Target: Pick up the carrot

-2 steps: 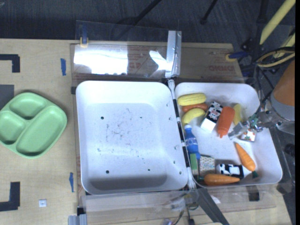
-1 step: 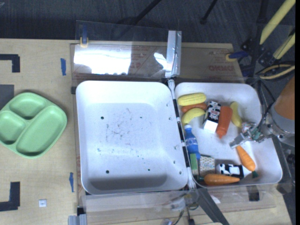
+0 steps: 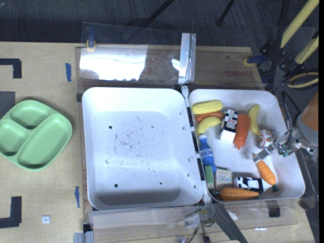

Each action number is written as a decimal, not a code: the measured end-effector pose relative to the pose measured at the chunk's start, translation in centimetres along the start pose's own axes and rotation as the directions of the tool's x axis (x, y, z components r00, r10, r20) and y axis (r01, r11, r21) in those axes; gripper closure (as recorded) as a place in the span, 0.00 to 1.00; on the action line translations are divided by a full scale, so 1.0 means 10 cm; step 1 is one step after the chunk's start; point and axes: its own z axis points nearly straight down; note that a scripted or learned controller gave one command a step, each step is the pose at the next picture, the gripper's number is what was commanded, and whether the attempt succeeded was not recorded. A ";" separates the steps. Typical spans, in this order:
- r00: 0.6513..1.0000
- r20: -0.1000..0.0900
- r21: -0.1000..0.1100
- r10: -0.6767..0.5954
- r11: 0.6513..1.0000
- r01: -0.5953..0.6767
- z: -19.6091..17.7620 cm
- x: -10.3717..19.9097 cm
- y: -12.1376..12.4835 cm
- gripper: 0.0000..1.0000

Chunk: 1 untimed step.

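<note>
Looking into the shallow white right-hand bin (image 3: 296, 186): the metal two-finger gripper (image 3: 276, 148) sits at its right wall, and I cannot tell whether it is apart or together. The small orange carrot with a green tip (image 3: 266, 173) lies just below-left of it, long axis running upper-left to lower-right, green end toward the bin's front corner.

We see our arm (image 3: 311, 116) entering at the right edge, gripper (image 3: 277, 148) low (fingers too small to judge).
</note>
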 end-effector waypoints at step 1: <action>0.981 -0.036 0.030 -0.190 0.981 0.191 0.23 0.09 -0.16 0.00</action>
